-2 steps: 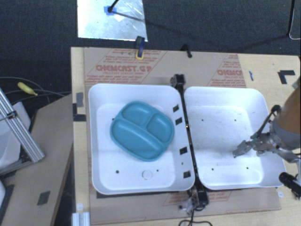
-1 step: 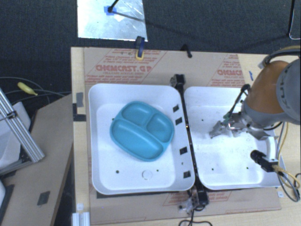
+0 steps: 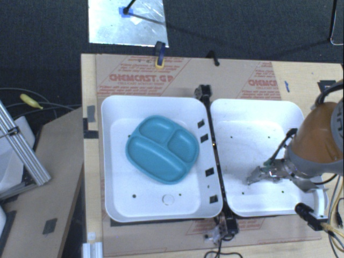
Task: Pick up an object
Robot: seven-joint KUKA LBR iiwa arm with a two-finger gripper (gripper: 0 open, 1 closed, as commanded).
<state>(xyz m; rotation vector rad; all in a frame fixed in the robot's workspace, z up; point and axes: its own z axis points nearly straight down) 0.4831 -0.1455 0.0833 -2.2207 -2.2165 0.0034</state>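
A blue divided plate [image 3: 162, 148] lies flat in the left white bin [image 3: 115, 198]. My gripper [image 3: 257, 175] hangs low over the floor of the right white bin [image 3: 242, 138], near its middle front, with the grey arm and its orange band [image 3: 322, 136] reaching in from the right. The metal fingers [image 3: 263, 172] point left toward the divider between the bins. Nothing shows between them. The plate sits well to the left of the gripper, across the divider.
A black clip strip [image 3: 210, 144] runs along the shared edge of the two bins. The bins rest on a cardboard-covered bench [image 3: 145, 77]. A shiny metal sheet [image 3: 129, 15] lies beyond the bench at the back. An aluminium frame [image 3: 19, 149] stands at the left.
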